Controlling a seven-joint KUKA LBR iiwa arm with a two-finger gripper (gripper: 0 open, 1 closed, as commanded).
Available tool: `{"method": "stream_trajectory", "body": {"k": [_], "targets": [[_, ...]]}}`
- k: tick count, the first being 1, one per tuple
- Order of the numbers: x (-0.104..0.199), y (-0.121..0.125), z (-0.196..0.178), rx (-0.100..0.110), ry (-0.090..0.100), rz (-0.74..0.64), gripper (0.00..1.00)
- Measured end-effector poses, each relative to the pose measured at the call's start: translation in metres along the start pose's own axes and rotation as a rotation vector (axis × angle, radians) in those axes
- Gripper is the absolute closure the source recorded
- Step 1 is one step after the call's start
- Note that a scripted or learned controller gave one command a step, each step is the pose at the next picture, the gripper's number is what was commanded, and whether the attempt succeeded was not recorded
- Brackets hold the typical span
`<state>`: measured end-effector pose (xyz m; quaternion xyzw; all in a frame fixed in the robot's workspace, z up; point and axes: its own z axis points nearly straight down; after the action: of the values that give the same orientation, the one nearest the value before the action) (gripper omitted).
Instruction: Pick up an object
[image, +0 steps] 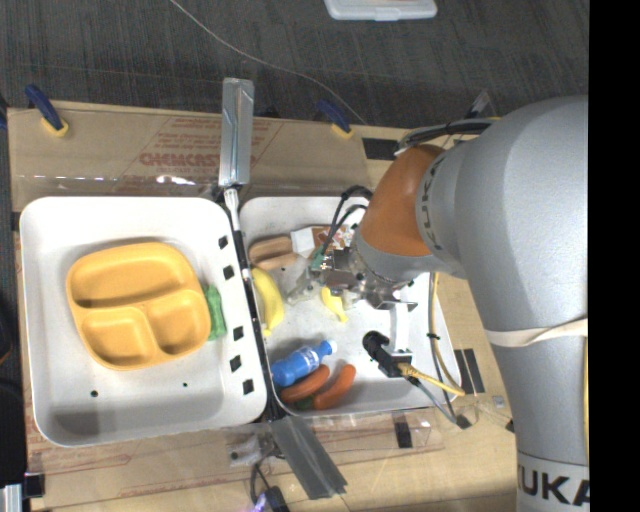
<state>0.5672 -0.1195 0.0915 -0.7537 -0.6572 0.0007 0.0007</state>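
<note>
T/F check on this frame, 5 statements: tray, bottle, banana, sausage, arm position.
1. The yellow tray lies in the left bin. True.
2. The blue bottle lies in the left bin. False: it is in the right bin, near the front.
3. The banana lies against the divider side of the right bin. True.
4. The red sausage sits on the yellow tray. False: it lies beside the blue bottle in the right bin.
5. The arm reaches over the left bin. False: it is over the right bin.
</note>
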Motion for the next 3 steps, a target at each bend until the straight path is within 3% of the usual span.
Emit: {"method": "stream_trajectory", "body": {"k": [1, 2, 3], "targets": [[-0.0336, 0.0451, -0.0005, 0.000, 0.001, 0.044, 0.00], [-0.0318, 0.0453, -0.0103, 0.002, 0.002, 0.038, 1.00], [-0.0384, 0.0489, -0.0006, -0.002, 0.000, 0.154, 1.00]]}}
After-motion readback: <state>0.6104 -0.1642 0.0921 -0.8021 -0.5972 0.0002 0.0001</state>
